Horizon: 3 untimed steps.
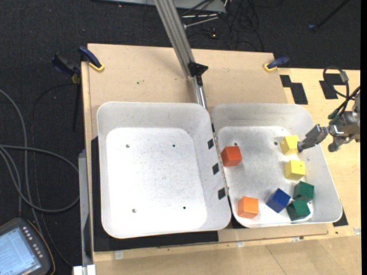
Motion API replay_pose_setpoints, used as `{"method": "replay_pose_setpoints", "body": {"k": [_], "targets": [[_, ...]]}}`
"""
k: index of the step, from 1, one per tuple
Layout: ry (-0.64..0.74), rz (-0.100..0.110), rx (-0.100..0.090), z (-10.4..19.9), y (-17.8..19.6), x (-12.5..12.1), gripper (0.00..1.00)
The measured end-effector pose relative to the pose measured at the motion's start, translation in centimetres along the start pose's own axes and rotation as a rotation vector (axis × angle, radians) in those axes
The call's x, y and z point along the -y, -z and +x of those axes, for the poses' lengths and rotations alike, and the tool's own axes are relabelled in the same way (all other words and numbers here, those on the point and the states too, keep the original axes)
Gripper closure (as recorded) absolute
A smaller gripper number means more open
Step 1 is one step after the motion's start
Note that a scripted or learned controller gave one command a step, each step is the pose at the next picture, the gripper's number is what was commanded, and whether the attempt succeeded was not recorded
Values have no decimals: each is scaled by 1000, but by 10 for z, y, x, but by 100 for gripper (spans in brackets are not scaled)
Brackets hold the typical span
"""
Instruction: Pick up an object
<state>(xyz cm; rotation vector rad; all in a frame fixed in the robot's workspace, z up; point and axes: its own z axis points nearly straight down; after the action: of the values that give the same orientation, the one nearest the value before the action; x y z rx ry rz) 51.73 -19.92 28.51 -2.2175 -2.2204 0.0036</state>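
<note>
The right bin [258,173] holds several cubes. A red-orange cube [231,156] sits near its left wall, and an orange cube [248,207] lies at the front. A blue cube [278,200] and two green cubes [304,190] [298,209] cluster at the front right. Two yellow cubes [289,144] [296,169] lie on the right side. My gripper [319,145] reaches in over the bin's right rim, open, with nothing between its fingers. One fingertip [304,144] is just right of the upper yellow cube.
The left bin [149,176] lies beside the right one on the wooden bench [143,79]. A slanted metal pole [175,30] comes down to the gap between the bins. Clamps [92,59] [276,63] grip the bench's back corners.
</note>
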Motion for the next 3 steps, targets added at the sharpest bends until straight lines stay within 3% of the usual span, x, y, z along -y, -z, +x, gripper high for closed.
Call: {"method": "replay_pose_setpoints", "body": {"k": [1,3], "targets": [[-1,-4,1,0,2,-1,0],[-2,2,-1,14,-112,-7,0]]}}
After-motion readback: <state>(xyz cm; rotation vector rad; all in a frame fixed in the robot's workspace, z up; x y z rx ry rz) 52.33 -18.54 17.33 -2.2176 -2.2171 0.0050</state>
